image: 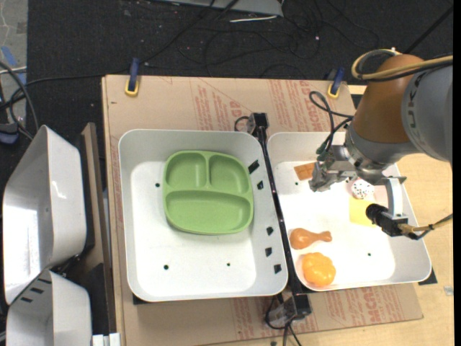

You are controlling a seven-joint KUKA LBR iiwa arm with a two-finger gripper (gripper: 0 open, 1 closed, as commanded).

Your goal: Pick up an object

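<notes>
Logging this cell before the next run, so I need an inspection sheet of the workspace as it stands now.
Surface: two white bins, left bin, right bin, on a brown board.
Job's things: right bin holds an orange drumstick toy, orange round toy, yellow block, white die, orange piece.
Clutter: green divided plate in left bin.
Grippers: gripper low over right bin.
Cables: black cables behind board.
Surroundings: dark floor.
</notes>
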